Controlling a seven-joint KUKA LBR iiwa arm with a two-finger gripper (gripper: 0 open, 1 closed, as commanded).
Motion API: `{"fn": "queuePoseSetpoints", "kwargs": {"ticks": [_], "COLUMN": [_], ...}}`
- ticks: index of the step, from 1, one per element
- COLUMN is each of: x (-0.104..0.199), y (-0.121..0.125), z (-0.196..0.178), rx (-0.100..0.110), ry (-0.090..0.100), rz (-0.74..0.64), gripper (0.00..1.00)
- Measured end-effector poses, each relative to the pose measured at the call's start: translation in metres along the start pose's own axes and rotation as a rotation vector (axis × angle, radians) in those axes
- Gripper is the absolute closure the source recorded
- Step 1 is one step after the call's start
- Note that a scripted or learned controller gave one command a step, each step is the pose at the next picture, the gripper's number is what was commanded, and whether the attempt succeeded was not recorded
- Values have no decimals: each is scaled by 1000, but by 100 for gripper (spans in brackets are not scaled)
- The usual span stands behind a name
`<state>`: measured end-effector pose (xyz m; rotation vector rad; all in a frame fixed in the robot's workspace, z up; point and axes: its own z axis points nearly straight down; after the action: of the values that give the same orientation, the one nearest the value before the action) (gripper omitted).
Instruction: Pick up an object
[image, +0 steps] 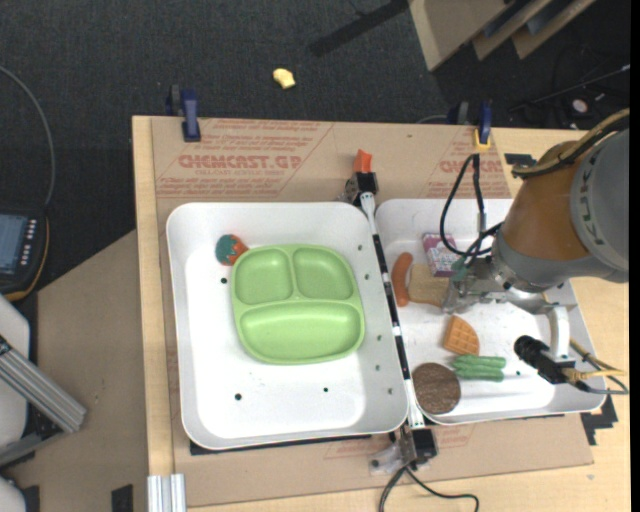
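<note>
Where the arm (548, 222) reaches in from the right, the claw (468, 292) hangs low over the right bin (505, 396), just beside one tan slice (428, 291); whether it is released or clenched cannot be told. The right bin holds six loose items: one red sausage (402, 278), one purple packet (438, 253), the tan slice, one orange waffle wedge (461, 335), one green pod (478, 367) and one brown disc (437, 388). The left bin (290, 402) holds two: one green three-compartment plate (297, 302) and one small red-and-green ball (231, 249) just beside the plate's upper-left corner. Both bins rest on the tabletop (260, 165).

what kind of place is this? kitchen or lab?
Probably a robot lab bench: robot arm over the right bin, toy food like the waffle, blue clamp on the board.
</note>
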<state>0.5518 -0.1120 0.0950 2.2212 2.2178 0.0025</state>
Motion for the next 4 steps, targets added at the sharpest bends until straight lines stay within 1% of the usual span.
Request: {"fn": "queuePoseSetpoints", "kwargs": {"ticks": [1, 2, 3, 4], "x": [0, 1, 8, 9], "y": [0, 96, 117, 118], "z": [1, 9, 9, -4], "rx": [1, -7, -3, -8], "ry": [0, -1, -1, -1], "rz": [0, -6, -3, -4], "gripper": [0, 0, 0, 100]}}
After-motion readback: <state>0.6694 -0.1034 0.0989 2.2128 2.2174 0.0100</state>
